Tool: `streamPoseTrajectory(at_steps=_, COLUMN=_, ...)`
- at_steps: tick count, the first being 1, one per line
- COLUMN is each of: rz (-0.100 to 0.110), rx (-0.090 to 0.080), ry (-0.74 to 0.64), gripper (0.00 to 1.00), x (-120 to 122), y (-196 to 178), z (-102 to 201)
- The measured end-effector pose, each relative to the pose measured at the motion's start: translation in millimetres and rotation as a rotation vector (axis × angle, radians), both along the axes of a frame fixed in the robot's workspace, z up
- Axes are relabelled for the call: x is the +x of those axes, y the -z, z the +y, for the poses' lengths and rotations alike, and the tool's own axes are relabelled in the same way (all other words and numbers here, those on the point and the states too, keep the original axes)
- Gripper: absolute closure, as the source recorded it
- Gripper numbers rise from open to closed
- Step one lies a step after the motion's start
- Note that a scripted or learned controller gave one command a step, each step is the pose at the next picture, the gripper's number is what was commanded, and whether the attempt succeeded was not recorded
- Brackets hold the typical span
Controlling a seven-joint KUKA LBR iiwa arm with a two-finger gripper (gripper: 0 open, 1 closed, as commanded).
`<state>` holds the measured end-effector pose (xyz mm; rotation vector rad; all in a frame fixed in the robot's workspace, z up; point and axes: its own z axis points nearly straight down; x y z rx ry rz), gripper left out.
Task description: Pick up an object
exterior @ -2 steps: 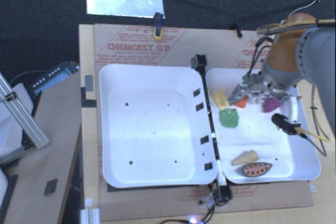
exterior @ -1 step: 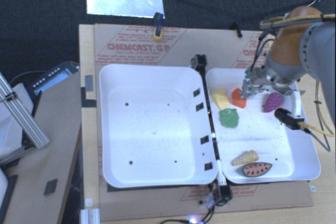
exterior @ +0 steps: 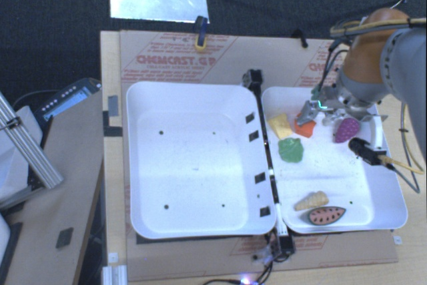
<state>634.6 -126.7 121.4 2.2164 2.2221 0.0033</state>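
My gripper hangs low over the back of the right bin, right above an orange-red piece that it touches or nearly touches. A yellow wedge lies just left of it, with a green lumpy piece in front of that. A purple grape-like piece sits to the gripper's right. Near the bin's front lie a cream cone-shaped piece and a watermelon slice. Nothing visibly sits between the fingers.
The left bin stands beside the right one, with a row of black clips along the divider between them. A grey device and metal rails lie off the bench at the left.
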Motion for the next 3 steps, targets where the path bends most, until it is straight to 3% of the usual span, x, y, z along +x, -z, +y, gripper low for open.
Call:
streamPoseTrajectory(at_steps=1, rz=0.002, rx=-0.001, ry=0.002, gripper=0.0, x=8.3, y=38.2, z=-18.2)
streamPoseTrajectory(at_steps=2, rz=-0.003, rx=0.0, ry=0.001, gripper=1.0, x=9.7, y=24.7, z=-17.5)
streamPoseTrajectory(at_steps=3, rz=-0.005, rx=0.002, ry=-0.007, gripper=1.0, x=36.9, y=-25.8, z=43.6)
